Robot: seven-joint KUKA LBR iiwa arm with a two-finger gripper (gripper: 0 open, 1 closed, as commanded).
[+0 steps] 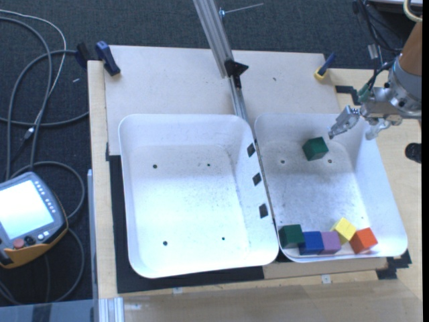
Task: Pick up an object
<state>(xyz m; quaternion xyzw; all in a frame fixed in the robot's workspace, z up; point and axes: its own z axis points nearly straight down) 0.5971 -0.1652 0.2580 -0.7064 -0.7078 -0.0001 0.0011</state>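
2 white bins sit side by side on the bench — the left bin [181, 193] and the right bin [389, 200]. There are 6 cubes in all, every one in the right bin: 2 green, 1 blue, 1 purple, 1 yellow, 1 orange.

5 of them crowd the right bin's near edge in a row: a green cube [291, 235], then a blue cube [312, 241] touching it, a purple cube [330, 241] against the blue, a yellow cube [345, 229] set slightly farther back, and an orange cube [362, 239] at the right end.

The 6th, a dark green cube [314, 148], lies alone in the far part of the right bin, well apart from the row. It looks slightly tilted, with 1 corner turned toward the camera, its top face a little lighter than its sides.

The gripper [354, 121] reaches in over the right bin's far right corner, its 2 fingers spread apart with nothing between them. The dark green cube lies just beside the left finger [340, 123], lower-left of it in the view — near, not within the gap.
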